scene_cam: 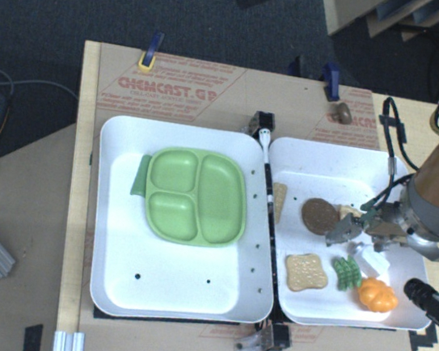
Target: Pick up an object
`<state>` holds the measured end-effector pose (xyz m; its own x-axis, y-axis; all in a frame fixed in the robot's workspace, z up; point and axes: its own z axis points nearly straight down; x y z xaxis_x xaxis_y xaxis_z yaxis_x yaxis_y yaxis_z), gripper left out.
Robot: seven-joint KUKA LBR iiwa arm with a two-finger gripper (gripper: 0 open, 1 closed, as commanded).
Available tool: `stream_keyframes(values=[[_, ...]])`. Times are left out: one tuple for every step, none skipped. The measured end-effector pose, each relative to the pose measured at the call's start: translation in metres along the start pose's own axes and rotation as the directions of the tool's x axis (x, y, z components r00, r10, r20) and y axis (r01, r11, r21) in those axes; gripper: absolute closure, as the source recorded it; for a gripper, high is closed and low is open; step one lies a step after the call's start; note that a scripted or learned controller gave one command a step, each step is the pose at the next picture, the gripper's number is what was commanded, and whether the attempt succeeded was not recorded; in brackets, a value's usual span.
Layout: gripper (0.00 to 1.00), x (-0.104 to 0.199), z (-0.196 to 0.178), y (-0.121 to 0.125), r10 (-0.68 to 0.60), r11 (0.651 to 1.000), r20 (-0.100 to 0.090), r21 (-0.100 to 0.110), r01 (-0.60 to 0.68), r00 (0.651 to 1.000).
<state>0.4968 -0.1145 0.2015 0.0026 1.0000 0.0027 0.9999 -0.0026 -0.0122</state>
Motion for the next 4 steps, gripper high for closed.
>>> stream_keyframes(values=[[0.00, 0.000, -0.005, 0.003, -0.002, 1.000, 0.002, -0.011, 0.002, 1.000], [0.00, -0.007, 0.041, 0.005, -0.002, 1.000, 0.001, -0.006, 0.002, 1.000], [0.00, -0.004, 0.087, 0.011, -0.003, 1.000, 0.000, -0.005, 0.003, 1.000], [0.00, -0.004, 0.115, 0.013, -0.002, 1.000, 0.000, -0.012, 0.002, 1.000]])
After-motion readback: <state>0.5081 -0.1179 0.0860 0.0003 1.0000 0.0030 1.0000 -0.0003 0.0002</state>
